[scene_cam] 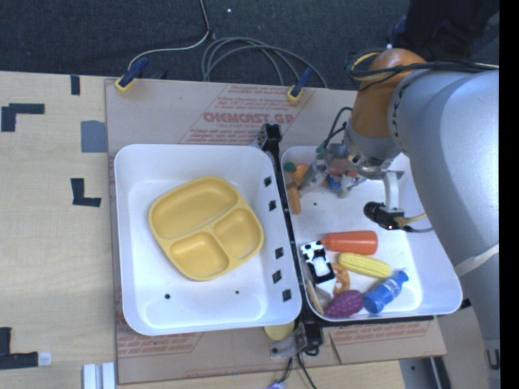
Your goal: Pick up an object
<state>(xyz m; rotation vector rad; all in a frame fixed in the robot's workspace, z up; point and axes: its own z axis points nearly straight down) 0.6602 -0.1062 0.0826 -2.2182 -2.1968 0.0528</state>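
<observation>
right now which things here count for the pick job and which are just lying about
For the job:
gripper
orange carrot
corn cob
blue bottle
purple toy
black-and-white toy
right bin

Lying about:
yellow divided tray
left bin
cables

The arm [454, 136] covers the far right corner of the right bin [430, 254] and is cut off by the right edge. The gripper [336, 177] is small and blurred, with a small orange thing [301, 171] beside it that is too unclear to identify.
</observation>
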